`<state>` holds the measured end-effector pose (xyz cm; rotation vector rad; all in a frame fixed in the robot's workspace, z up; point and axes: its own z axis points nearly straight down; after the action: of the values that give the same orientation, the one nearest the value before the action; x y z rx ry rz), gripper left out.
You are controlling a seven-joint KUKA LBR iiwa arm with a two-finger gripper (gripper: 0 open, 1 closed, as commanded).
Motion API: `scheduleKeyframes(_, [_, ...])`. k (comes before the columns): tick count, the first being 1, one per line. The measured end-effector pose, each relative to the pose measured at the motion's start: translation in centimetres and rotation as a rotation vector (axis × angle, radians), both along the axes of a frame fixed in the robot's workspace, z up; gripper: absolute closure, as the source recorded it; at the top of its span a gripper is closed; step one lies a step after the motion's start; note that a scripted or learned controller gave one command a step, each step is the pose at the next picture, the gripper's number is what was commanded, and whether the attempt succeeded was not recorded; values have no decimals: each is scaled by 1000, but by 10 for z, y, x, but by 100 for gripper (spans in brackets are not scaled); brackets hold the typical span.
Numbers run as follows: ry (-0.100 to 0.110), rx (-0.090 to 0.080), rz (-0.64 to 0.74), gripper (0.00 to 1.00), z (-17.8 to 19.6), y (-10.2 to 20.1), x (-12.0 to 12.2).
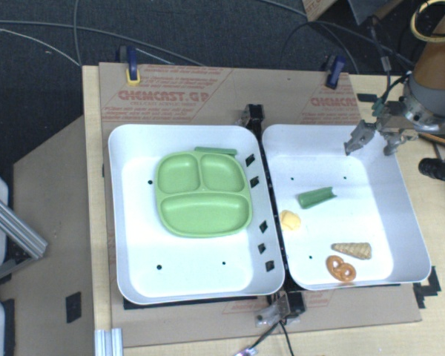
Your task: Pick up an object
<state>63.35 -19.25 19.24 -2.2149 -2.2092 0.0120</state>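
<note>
Where the brown board shows beyond the far edges of the two bins, red lettering is printed on it, reading something like "CHEMCAST GP" behind the left bin and again, upside down and partly cut off, behind the right bin; the smaller lines beneath cannot be read. The board lies on the tabletop, clipped at its far edge by two blue clamps. In the left bin a green divided plate sits toward the far middle, with a thin dark green strip touching its far rim. The right bin carries four small things: a green oblong piece near the middle, its long axis running roughly left to right and tilted slightly, the right end a little farther away; a yellow lump close to the left wall; a tan cone near the near edge, its long axis left to right with the point toward the left; and an orange pretzel just beside it at the near edge. The gripper hangs over the far right corner of the right bin, well apart from all four things, its two fingers spread and released, with nothing between them.
</note>
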Motion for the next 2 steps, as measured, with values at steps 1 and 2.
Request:
scheduleKeyframes(1, [-14, -3, 3, 0, 8, 0, 3])
scheduleKeyframes(2, [-7, -1, 4, 0, -50, 10, 1])
